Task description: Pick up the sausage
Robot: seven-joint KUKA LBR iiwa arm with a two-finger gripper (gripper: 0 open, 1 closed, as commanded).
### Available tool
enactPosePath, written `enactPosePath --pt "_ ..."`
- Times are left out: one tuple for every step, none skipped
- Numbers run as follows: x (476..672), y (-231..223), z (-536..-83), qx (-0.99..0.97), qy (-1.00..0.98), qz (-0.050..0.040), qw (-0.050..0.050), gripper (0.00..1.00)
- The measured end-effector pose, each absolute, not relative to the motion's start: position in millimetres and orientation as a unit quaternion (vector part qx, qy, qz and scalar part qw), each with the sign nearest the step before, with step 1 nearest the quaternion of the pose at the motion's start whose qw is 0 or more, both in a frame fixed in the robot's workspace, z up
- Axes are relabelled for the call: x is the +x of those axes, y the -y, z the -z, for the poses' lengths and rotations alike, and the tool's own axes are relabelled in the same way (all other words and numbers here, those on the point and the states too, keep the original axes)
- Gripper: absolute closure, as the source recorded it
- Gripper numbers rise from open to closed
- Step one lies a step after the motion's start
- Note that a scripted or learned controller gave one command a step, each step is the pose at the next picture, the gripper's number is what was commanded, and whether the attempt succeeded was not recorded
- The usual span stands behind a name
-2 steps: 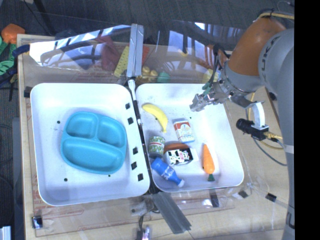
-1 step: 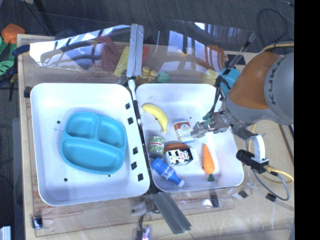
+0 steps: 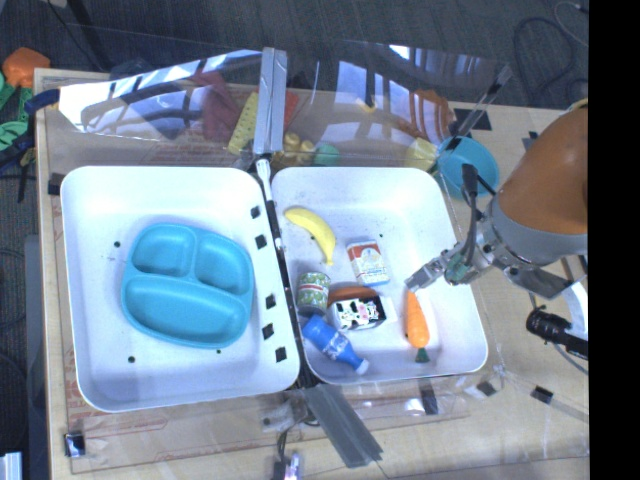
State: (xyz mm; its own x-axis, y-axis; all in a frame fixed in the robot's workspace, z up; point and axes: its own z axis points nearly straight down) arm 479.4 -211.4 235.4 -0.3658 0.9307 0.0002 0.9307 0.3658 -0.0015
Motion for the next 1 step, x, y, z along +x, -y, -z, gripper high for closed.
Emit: enactPosePath --pt "476.2 211.1 -155.1 -0.64 0.769 -0.0011 0.003 1.0"
